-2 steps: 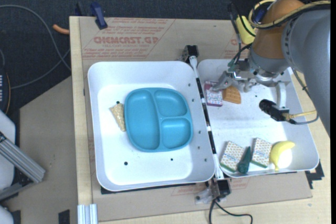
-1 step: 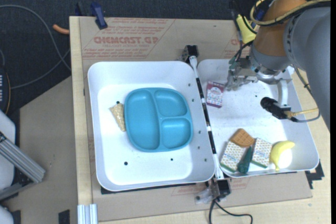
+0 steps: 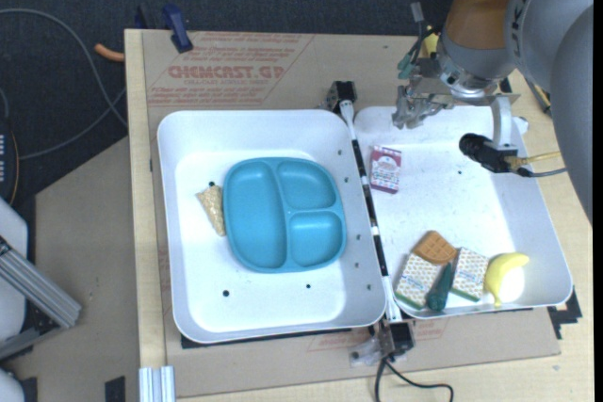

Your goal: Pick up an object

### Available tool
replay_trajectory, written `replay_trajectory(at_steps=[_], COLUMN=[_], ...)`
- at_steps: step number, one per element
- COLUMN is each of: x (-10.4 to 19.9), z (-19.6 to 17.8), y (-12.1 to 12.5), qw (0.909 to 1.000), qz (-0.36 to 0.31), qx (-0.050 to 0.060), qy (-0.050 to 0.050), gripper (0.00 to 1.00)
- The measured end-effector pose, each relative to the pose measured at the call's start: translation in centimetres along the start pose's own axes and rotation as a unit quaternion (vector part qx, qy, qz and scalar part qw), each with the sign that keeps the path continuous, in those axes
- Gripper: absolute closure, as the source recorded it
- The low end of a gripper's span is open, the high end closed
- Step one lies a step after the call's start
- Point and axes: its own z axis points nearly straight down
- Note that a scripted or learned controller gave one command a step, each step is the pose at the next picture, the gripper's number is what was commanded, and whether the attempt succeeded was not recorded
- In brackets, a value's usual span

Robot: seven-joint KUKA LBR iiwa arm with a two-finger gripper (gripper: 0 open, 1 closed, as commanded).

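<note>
Claw (image 3: 411,115) hangs — grip state I cannot tell; nearest is the small red packet (image 3: 385,169) just below — descend squarely over it.

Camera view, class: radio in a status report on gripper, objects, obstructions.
Gripper over right bin's far edge, nothing seen held. Small packet lies just below it. Other objects clustered in near corner. Nothing blocking packet.

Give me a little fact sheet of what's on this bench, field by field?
left bin: blue divided plate, tan sponge-like piece beside it
right bin: small red packet, yellow lemon-like toy, cluster of small food-like items
arm: reaching in from the right
tool: over the right bin's far corner, nothing visibly held
</note>
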Motion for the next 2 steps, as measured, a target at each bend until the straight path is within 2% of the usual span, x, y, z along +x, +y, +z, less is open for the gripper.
replay_trajectory(at_steps=[1, 2], x=[-0.1, -4.1], z=[0.1, -6.8], y=[-0.1, 0.7], qw=[1.0, 1.0], qz=[0.0, 0.001], qx=[0.001, 0.0], qy=[-0.001, -0.001], gripper=[0.0, 0.0])
